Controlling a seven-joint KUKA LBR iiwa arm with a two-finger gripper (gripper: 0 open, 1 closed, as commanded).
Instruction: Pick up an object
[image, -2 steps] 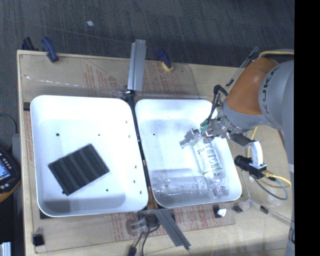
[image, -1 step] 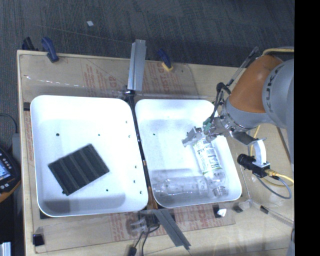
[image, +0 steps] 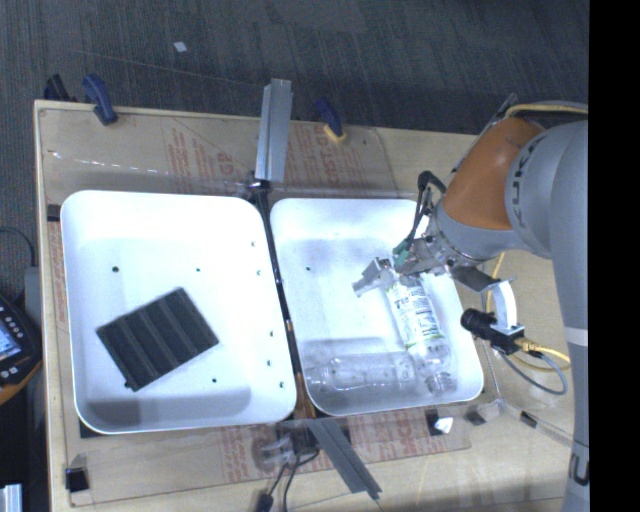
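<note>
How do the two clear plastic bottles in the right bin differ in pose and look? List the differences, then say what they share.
The labelled bottle runs roughly front to back along the bin's right side; the bare bottle lies crosswise along the front wall. The labelled bottle carries a printed white label; the bare bottle shows none. The gripper is at the labelled bottle's far end, well away from the bare bottle. Both are clear, lie on their sides and share the right bin.

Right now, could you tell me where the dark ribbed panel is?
The dark ribbed panel lies flat in the left bin, toward its lower left corner.
</note>
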